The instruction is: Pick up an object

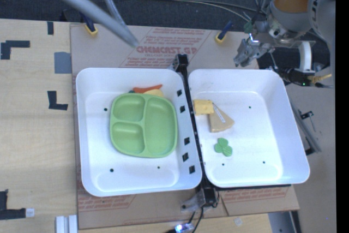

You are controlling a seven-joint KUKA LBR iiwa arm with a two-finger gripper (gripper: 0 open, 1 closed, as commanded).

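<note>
Landmark: the black divider (188, 117) between the two bins.

Nearest reachable items lie in the right bin (283, 133), close to the divider. A small green leafy piece (222, 147) sits toward the near side, well apart from the rest. Farther back, a tan wedge (221, 120) touches a yellow block (203, 107), which lies just beside the divider.

Judgement: the green piece is the cleanest target (nothing touching it, open floor all round). A straight descent centred on it should do. The wedge and block overlap, so a grasp there risks nudging one into the divider.

On the divider's other side, the left bin (90, 117) holds a green compartment tray (144, 124), with an orange strip (147, 88) and something yellow peeking out behind it.

Farthest: the gripper (246, 54) hangs beyond the right bin's back rim, above the cardboard, holding nothing visible. Whether the claw is wide or narrow, I cannot tell.
</note>
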